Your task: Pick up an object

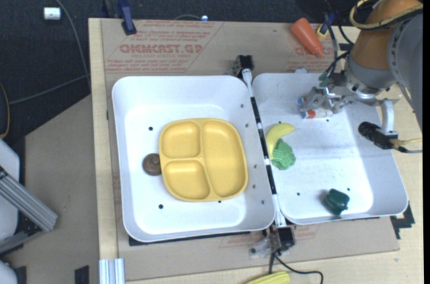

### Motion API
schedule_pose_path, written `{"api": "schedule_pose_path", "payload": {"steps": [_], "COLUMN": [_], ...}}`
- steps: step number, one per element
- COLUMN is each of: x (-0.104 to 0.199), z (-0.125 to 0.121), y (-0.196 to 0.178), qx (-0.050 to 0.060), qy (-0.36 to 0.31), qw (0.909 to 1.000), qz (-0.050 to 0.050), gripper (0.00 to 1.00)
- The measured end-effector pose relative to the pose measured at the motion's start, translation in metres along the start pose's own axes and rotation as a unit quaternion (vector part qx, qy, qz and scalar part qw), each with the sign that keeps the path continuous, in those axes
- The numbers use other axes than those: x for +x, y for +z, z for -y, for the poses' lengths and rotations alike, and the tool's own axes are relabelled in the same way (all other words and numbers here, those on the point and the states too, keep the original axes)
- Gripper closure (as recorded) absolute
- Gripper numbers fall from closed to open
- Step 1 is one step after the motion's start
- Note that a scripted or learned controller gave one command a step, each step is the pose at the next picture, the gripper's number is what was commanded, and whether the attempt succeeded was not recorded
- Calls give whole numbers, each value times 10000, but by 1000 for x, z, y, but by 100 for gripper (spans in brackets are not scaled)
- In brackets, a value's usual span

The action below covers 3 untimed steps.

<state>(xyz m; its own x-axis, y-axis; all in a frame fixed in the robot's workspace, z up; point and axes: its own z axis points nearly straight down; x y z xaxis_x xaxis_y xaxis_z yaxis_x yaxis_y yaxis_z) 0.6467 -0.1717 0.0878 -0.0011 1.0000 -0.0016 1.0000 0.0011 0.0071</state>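
Since the task names no one object, the likeliest candidates are the three in the right bin (376, 168): a yellow banana-like piece (279, 132) and a light green lump (283, 155), touching each other against the bin's left wall at mid-frame, and a dark green block (336, 201) alone toward the lower right. The tool (316, 103) sits low over the upper part of this bin, right of centre frame, with bare white floor beneath it and nothing visibly clamped in it. Whether its tips are apart or together I cannot tell; they are too small and cluttered to read. I judge this to be the approach step, with no grasp yet made. The next move calls for travelling down-frame to one object and descending squarely over it. In the left bin lie a yellow divided tray (201, 160) and a brown disc (152, 164).
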Motion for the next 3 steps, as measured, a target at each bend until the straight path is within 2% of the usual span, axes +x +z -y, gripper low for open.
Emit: {"api": "schedule_pose_path", "payload": {"steps": [1, 2, 3], "x": [48, 63, 103], "z": [-8, 55, 81], "y": [1, -111, -111], "qx": [69, 30, 48], "qy": [13, 7, 1], "qw": [10000, 10000, 10000], "qz": [8, -6, -14], "gripper": [100, 100, 100]}}
